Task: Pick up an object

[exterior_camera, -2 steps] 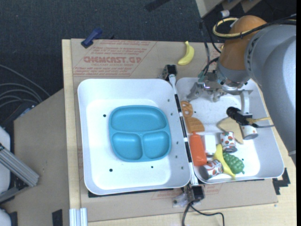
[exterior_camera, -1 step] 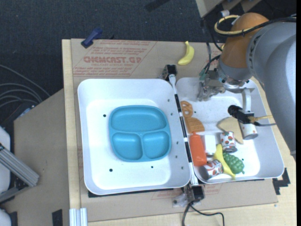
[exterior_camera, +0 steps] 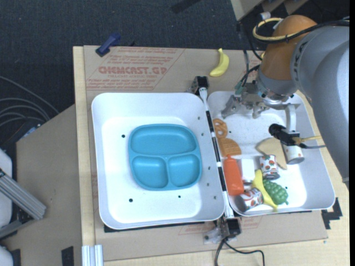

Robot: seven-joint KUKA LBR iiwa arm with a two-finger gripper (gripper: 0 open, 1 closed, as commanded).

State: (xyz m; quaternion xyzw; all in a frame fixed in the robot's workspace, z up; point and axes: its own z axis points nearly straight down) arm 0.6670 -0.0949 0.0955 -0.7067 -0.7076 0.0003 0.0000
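I see the bench (exterior_camera: 138, 65) as a pale brown board with red lettering printed across its far part. Two shallow white bins sit directly on it side by side: the left bin (exterior_camera: 105, 148) toward nine o'clock, the right bin (exterior_camera: 316, 187) toward three o'clock, their inner edges touching. A yellow toy banana (exterior_camera: 220, 64) lies on the bare board at about one o'clock, just beyond the right bin. A small blue piece (exterior_camera: 107, 45) rests at the board's eleven o'clock corner.
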